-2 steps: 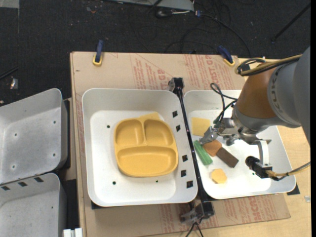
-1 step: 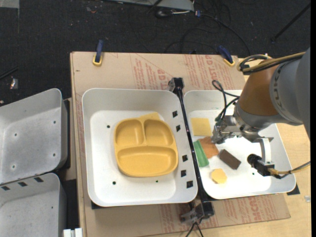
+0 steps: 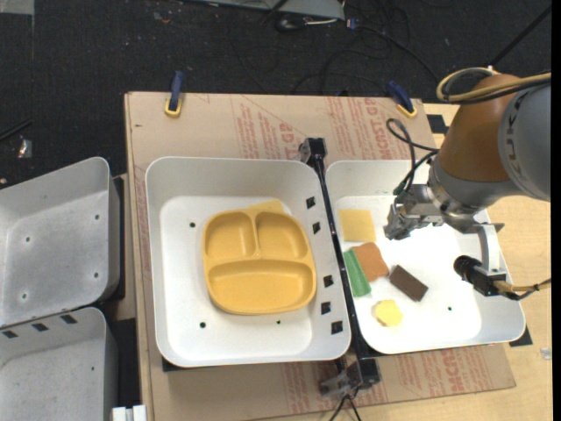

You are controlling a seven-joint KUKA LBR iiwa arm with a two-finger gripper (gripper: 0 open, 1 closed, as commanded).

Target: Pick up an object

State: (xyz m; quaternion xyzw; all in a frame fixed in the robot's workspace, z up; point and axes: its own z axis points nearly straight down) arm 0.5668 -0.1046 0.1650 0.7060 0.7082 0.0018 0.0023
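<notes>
In the right bin [image 3: 456,333] lie a pale yellow square [image 3: 357,224], a green stick [image 3: 356,273], an orange-brown block [image 3: 372,260], a dark brown block [image 3: 408,282] and a small yellow piece [image 3: 387,313]. My gripper [image 3: 400,224] hangs over the upper middle of that bin, just right of the pale yellow square and above the orange-brown block. I see nothing held in it. The arm reaches in from the right.
The left bin [image 3: 175,323] holds a yellow divided plate [image 3: 259,262]. A black divider with clips [image 3: 329,253] runs between the bins. Grey trays [image 3: 53,235] sit left of the bench. Bare floor of the right bin shows at its lower right.
</notes>
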